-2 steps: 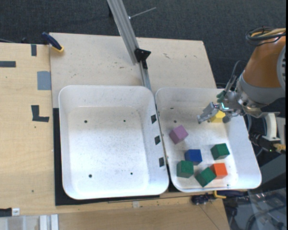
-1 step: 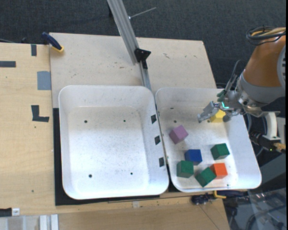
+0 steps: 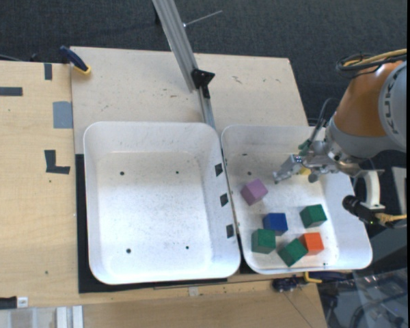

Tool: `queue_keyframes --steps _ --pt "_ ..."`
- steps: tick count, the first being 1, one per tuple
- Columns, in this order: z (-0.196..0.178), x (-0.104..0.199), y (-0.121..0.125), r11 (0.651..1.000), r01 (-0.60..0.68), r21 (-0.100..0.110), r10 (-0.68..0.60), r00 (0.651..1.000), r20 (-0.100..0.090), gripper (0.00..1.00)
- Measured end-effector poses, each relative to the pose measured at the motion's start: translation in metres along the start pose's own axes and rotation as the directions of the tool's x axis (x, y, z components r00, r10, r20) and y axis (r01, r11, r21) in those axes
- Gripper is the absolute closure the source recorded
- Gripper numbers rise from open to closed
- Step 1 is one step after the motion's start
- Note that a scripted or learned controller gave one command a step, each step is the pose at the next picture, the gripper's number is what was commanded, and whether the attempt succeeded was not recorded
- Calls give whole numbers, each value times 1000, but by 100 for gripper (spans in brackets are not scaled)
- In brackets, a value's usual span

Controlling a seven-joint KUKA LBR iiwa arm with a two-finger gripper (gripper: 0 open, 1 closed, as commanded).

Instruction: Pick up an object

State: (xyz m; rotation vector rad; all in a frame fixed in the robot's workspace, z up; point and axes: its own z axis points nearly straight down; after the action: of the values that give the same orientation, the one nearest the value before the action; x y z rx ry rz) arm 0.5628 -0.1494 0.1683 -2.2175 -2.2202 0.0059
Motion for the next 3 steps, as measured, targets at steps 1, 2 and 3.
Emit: queue_keyframes --steps 1,2,3 --pt "63 6 1 1000 0 1 0 1000 0 0" --pt "78 6 0 1000 0 -1 0 1000 0 0" --pt "67 7 1 1000 1 -2 -1 1000 -2 100"
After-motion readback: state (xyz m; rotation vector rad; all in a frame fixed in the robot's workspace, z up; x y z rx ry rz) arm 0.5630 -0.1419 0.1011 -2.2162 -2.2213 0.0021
